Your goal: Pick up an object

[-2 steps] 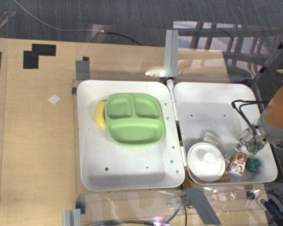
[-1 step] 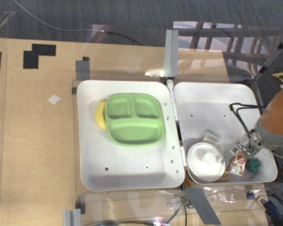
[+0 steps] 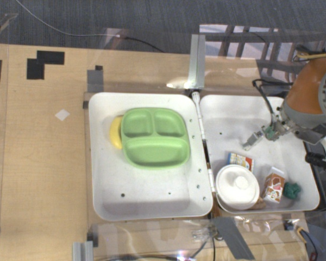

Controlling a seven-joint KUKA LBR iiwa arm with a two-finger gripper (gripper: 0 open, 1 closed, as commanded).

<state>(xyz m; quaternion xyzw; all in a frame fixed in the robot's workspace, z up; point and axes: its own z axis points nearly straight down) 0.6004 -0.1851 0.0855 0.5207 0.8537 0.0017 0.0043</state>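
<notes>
While the gripper was hung over bare floor in the right bin, nothing was gripped and its finger spread could not be told | candidates: white bowl, small cartons, lower right | lifted: nothing; grasp outstanding.

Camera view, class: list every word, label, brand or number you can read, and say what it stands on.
No text can be read.
Small red and white carton: printing too small and blurred to read.
Brown and white carton: printing blurred, unreadable.
Green divided plate, white bowl and both bins: no markings to be seen.
</notes>
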